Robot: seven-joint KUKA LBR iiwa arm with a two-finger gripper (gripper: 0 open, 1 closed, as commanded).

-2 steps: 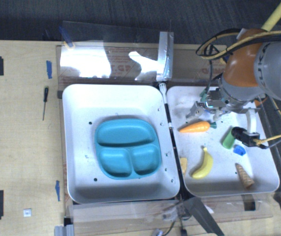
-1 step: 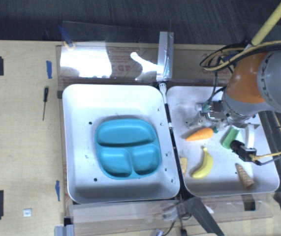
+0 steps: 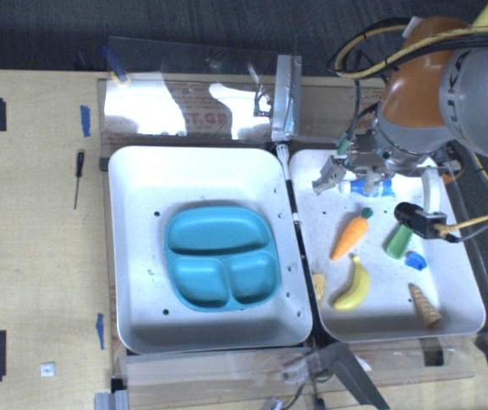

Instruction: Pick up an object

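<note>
Hand (image 3: pixel 339 171) low over the back of the right bin (image 3: pixel 470 310), near its left wall; open or shut, hard to tell. Toy carrot (image 3: pixel 349 237) just in front of the hand, banana (image 3: pixel 352 285) nearer the front, green block (image 3: pixel 398 241), small blue piece (image 3: pixel 415 261) and cone (image 3: pixel 425 306) to the right. Blue tray (image 3: pixel 221 255) flat in the left bin (image 3: pixel 132 314).

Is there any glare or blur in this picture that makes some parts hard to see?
In the camera view, strong glare washes out the clear panel behind the left bin; a smaller bright patch lies on the right bin floor under the gripper, hiding detail there. The blue tray, carrot and banana look evenly lit and sharp, with only soft shadows.
</note>
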